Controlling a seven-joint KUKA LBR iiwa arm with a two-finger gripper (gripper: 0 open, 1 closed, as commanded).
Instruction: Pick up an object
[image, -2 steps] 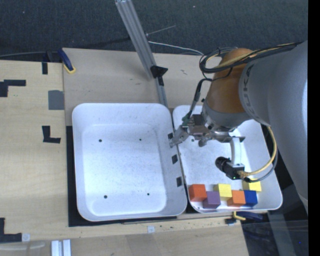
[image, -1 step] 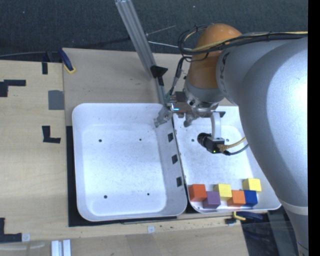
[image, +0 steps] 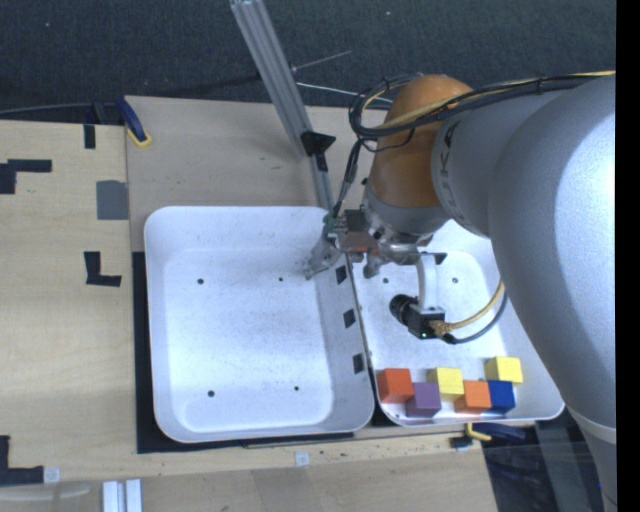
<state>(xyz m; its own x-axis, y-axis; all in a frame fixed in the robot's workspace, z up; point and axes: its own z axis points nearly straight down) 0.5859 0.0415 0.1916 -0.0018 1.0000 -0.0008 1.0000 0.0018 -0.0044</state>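
A: Table (image: 230, 150) first, then the two white bins on it: the left bin (image: 240, 420) and the right bin (image: 480, 275), which holds the blocks.

B: And the arm (image: 560, 210)?

A: It reaches in from the right, its orange band over the far end of the right bin. The gripper (image: 345, 250) sits about at the wall between the bins. How the fingers stand cannot be told from here; nothing is seen held between them.

B: The blocks?

A: Clustered at the near end of the right bin, well apart from the gripper: orange block (image: 396, 383), purple block (image: 427, 397), yellow block (image: 449, 380), a second orange block (image: 476, 394), blue block (image: 501, 396), a second yellow block (image: 504, 369).

B: How would they handle?

A: Likely light, rigid and smooth-faced, so a squeeze across two opposite flat sides should hold. They touch one another; the first orange block, at the cluster's left end, looks easiest to straddle.
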